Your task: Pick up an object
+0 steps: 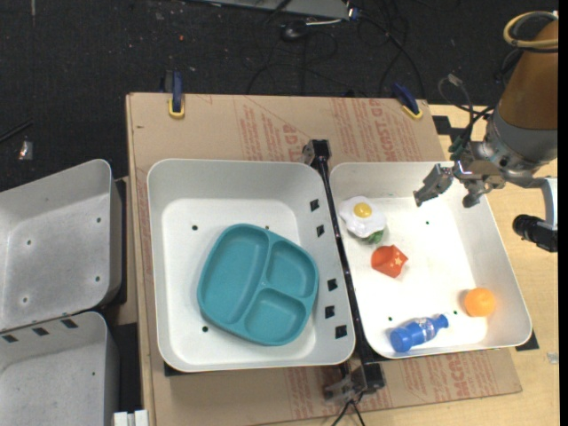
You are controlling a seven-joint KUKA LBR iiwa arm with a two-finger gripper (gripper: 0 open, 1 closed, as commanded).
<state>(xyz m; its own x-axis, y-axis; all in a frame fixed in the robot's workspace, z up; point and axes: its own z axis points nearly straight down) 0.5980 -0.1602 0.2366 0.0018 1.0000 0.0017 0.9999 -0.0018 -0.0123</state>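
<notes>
While the pincer (453,185) hangs spread wide and unladen over the right bin's (508,264) far edge, the fried egg toy (362,211) lies just left.

teal plate (257,284), red block (389,261), blue bottle (415,333)

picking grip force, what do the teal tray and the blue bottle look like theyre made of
Teal tray: looks like hard moulded plastic, matte to slightly satin, judging by its even colour and smooth pressed compartments. Blue bottle: probably plastic too, glossier, with a paler cap end; too small to tell if it is rigid or soft.
</notes>
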